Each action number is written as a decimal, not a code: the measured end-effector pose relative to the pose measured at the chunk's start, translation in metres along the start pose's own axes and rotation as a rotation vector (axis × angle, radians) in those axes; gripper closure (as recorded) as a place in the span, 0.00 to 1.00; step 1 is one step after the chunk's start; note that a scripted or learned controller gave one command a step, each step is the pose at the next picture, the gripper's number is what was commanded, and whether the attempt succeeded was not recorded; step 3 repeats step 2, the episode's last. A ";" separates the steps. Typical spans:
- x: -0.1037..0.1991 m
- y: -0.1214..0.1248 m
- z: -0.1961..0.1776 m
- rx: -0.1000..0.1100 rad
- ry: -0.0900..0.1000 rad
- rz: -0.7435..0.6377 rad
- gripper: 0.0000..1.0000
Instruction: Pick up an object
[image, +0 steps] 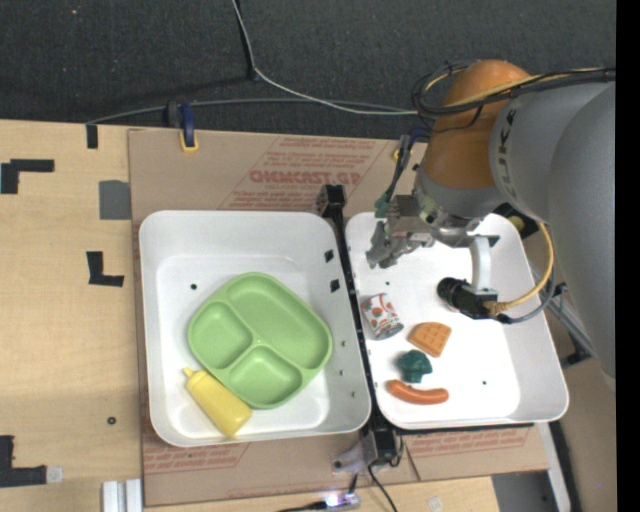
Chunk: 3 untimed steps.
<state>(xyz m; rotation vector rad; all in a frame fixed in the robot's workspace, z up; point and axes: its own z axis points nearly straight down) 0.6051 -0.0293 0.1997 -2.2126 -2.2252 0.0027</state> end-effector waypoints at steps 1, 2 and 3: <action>0.056 -0.019 -0.002 0.000 -0.001 0.000 1.00; 0.105 -0.024 -0.002 -0.001 0.000 -0.001 1.00; 0.105 -0.024 -0.002 -0.001 0.000 -0.001 1.00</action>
